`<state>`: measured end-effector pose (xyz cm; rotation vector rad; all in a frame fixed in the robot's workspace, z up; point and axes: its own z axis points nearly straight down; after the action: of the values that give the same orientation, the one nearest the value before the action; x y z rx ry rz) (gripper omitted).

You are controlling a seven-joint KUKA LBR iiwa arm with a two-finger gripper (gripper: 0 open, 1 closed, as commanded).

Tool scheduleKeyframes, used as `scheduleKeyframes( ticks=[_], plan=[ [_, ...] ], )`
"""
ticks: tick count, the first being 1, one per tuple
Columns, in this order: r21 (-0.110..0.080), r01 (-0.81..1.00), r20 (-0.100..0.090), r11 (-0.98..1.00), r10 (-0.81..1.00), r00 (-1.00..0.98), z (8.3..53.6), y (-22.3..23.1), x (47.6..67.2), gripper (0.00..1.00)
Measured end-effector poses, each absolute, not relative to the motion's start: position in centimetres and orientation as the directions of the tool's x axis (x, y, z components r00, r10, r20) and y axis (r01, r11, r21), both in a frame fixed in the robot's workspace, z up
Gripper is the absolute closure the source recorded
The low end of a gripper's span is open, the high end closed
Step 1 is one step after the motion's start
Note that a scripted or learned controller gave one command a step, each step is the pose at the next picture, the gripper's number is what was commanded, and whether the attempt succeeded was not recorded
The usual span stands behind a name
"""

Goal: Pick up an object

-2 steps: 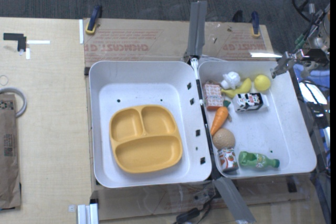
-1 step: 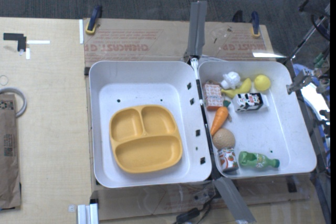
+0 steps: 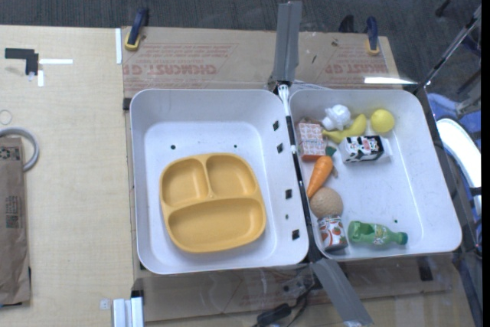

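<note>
On the bench, the left bin (image 3: 145,165) holds a divided plate (image 3: 212,201). The right bin (image 3: 429,188) holds a carrot (image 3: 320,174), with a bottle (image 3: 375,234) at its front and a lemon (image 3: 382,120) at the back.

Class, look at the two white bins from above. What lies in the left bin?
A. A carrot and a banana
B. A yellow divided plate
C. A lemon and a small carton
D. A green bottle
B: the yellow divided plate lies in the left bin, while the carrot, banana, green bottle, lemon and small carton all lie in the right bin.
</note>
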<state>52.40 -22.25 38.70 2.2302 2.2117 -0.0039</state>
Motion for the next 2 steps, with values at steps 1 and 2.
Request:
scheduleKeyframes(
  ticks=[1, 2],
  plan=[
    [-0.001, 0.997, -0.002, 0.079, 0.997, -0.079, 44.1, -22.2, 54.5, 0.0],
    [-0.002, 0.972, -0.001, 0.235, 0.972, -0.235, 44.1, -22.3, 49.0, 0.0]
  ],
)
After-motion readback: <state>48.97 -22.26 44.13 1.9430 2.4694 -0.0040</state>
